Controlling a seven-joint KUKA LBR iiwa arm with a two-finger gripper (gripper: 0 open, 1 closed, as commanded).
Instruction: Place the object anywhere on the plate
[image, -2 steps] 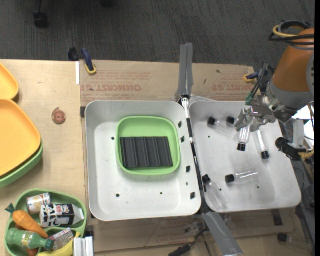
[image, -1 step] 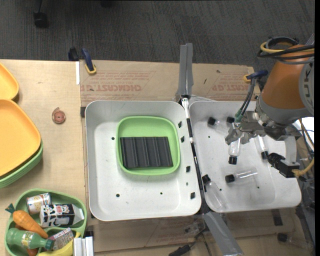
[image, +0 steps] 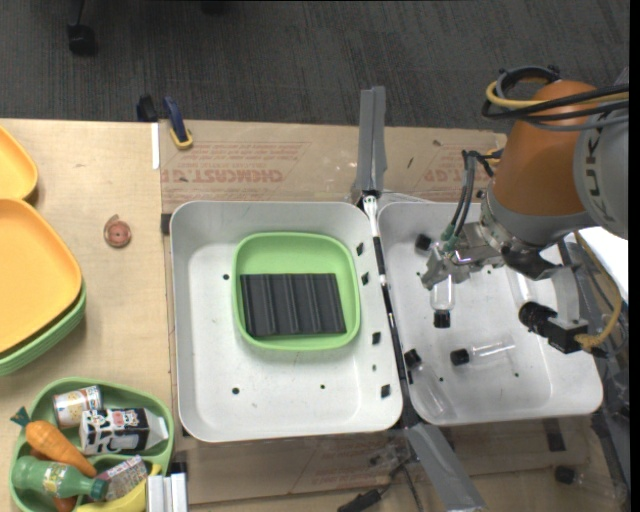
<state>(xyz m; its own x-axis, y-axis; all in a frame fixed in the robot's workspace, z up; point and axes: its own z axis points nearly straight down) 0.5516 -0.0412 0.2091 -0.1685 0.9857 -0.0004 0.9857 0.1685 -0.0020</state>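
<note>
I see two white bins side by side, the left bin (image: 200, 330) holding a green plate (image: 296, 250) with a dark ridged block (image: 292, 304) lying flat on it. My big grey and orange arm (image: 545, 160) hangs over the right bin (image: 560, 385). Its gripper (image: 440, 290) points down near that bin's floor, and I cannot tell what, if anything, it has hold of.

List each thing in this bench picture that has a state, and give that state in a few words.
Green plate: upright in the left bin, holding a dark ridged insert.
Gripper: hovers over the right bin.
Bowl: on the bench, full of toy food.
Yellow plates: stacked.
</note>
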